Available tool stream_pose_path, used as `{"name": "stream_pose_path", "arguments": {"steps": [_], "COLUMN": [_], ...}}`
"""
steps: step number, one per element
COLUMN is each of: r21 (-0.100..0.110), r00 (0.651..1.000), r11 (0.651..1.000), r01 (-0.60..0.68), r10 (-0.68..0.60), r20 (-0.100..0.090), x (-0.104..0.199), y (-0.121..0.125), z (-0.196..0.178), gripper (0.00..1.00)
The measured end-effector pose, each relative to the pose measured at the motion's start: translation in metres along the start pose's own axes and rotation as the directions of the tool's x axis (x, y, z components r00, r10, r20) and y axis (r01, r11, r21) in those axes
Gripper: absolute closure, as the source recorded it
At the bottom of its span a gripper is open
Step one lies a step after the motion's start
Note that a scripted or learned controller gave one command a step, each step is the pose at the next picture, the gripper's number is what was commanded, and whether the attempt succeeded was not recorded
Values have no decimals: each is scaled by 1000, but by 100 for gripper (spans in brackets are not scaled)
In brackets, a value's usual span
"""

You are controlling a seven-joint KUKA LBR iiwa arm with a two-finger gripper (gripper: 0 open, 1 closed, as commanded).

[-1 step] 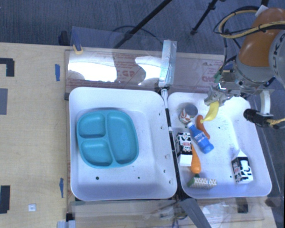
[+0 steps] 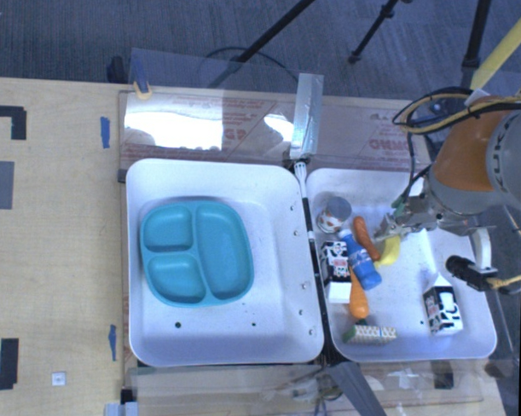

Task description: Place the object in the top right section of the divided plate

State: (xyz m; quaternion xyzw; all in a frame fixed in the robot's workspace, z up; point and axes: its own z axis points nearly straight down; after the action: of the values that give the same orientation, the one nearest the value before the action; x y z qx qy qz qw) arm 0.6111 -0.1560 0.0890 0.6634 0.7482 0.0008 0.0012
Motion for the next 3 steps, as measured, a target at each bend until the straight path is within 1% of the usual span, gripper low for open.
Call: {"name": "stream_pose_path", "arguments": {"steps": [2, 3], "r21": [-6, -10], "r00": [1000, 986], "r11": [1000, 986], "r01": [-5, 169], "r10": [5, -169], "r20": [2, 6], "x": [-2, 23], "y": [1, 2], "z": [-20, -4], "gripper": [100, 100]}}
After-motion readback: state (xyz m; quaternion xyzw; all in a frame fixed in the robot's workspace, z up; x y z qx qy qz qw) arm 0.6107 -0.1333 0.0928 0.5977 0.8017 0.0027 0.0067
